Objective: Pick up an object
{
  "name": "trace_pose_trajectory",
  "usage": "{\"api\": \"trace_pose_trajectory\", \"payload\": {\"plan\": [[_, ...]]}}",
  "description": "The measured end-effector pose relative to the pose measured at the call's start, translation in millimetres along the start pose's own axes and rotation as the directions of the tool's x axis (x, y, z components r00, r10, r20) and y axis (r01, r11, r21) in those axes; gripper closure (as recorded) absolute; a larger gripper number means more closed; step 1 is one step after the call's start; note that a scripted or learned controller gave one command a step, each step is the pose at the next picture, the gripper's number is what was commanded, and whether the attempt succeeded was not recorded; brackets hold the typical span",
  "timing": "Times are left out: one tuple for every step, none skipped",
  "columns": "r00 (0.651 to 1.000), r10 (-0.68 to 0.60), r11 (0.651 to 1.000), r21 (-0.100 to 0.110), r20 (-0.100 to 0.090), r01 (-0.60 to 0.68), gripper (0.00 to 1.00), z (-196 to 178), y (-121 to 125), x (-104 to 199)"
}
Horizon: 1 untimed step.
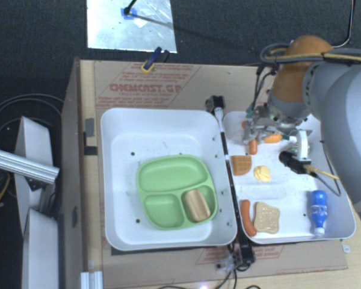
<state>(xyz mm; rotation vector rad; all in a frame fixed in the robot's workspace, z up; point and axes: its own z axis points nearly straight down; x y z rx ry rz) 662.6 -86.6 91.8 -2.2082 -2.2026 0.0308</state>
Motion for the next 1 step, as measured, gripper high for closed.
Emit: {"api": "trace_pose_trajectory", "payload": {"plan": [[1.000,-0.007,0.999,-0.035,0.001,0.007,1.00,-92.5,-69.9,43.3]]}}
